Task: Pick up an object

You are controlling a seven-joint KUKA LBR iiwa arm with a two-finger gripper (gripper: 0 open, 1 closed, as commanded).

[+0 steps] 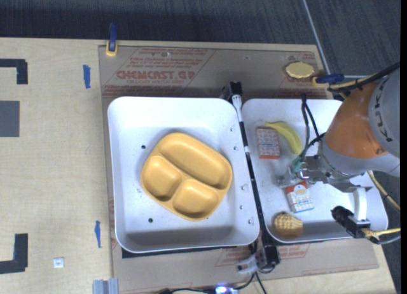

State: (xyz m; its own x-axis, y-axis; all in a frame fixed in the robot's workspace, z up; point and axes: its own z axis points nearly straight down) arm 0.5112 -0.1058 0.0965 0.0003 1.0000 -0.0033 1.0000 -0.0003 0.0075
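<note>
One fixed camera looks down at a slant (from well above) on the surface (51,178) and both bins (121,159).

Grey arm (388,111), broad orange band (359,130), black cables; small metal pincer (299,170)

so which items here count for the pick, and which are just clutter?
Job:
tool
banana
card
carton
yellow lump
right bin

Clutter:
yellow tray
left bin
blue clamp
tan disc
</note>
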